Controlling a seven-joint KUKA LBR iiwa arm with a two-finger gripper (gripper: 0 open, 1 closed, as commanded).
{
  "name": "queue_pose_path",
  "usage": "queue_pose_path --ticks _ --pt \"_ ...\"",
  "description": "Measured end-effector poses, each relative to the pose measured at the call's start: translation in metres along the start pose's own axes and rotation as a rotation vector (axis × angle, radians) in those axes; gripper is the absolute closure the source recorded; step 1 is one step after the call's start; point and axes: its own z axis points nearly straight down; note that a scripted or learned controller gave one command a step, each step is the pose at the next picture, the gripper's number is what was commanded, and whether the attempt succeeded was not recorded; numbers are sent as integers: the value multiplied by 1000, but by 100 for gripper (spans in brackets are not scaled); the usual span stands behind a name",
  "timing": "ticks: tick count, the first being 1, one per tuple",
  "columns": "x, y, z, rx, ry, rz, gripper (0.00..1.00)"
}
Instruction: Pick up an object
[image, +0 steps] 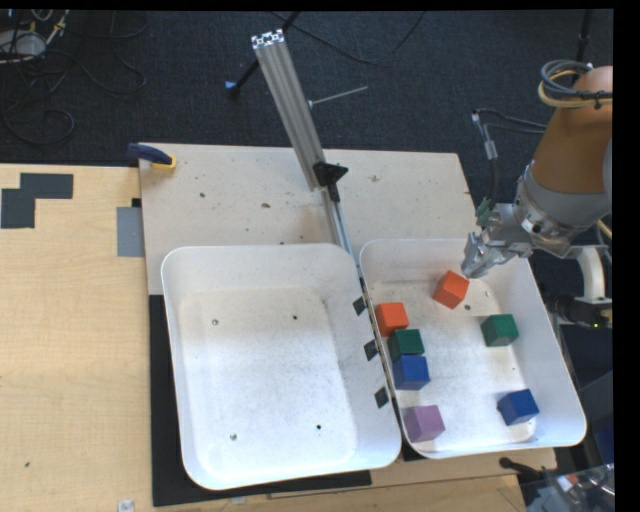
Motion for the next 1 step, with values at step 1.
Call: queue_pose_path --ticks 1 --pt "55 5 15 1 0 0 100"
